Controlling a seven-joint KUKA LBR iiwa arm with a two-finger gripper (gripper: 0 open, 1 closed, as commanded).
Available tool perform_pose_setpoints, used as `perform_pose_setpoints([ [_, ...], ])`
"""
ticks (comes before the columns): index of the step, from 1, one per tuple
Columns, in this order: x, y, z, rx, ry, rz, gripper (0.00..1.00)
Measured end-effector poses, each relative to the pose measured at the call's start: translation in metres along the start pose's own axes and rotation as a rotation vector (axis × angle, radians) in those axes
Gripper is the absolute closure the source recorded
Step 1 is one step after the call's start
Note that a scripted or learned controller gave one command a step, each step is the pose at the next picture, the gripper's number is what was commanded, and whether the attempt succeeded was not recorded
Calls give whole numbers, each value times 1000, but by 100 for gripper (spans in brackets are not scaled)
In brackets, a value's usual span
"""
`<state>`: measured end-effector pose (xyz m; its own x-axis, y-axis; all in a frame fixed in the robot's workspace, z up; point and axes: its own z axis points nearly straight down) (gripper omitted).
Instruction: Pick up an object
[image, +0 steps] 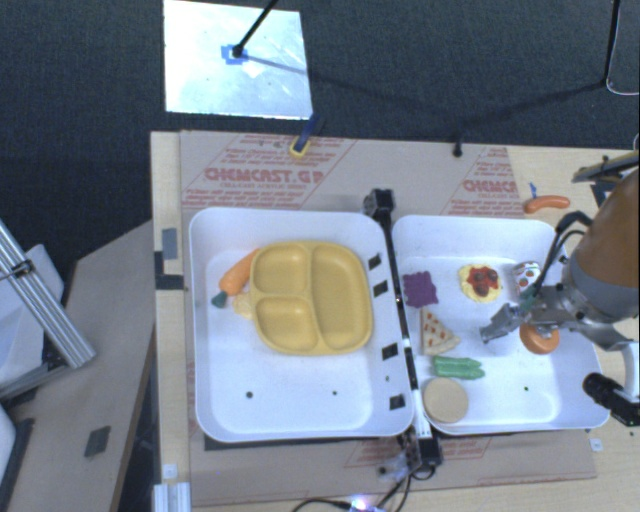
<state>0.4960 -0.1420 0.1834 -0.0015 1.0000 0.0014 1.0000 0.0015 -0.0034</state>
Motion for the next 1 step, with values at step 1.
perform_pose_setpoints([
  [1, -3, -5, 44, 0, 0, 0, 0],
])
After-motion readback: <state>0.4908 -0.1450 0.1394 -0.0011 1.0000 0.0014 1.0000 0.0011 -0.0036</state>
